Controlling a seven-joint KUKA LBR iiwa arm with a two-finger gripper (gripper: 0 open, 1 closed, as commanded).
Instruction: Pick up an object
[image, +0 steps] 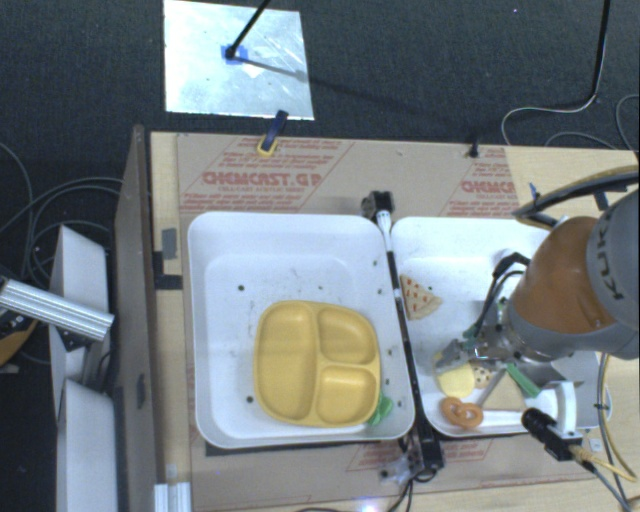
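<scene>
My gripper (463, 352) hangs low in the right bin (450, 240), near its front left part. Right under it lies a pale yellow rounded piece (455, 381), with a small brown checked piece (483, 377) beside it. An orange pretzel (463, 411) rests by the bin's front rim. A pizza slice (418, 297) lies apart at the bin's left wall. A green piece (523, 380) pokes out from under the wrist. The arm's orange band (565, 280) hides the right half of the bin.
In the left bin (230, 250) sits a yellow divided plate (318, 362), with a small green item (381, 410) at its front right corner. A ridge (395, 290) separates the two bins. Cables (500, 275) hang off the wrist.
</scene>
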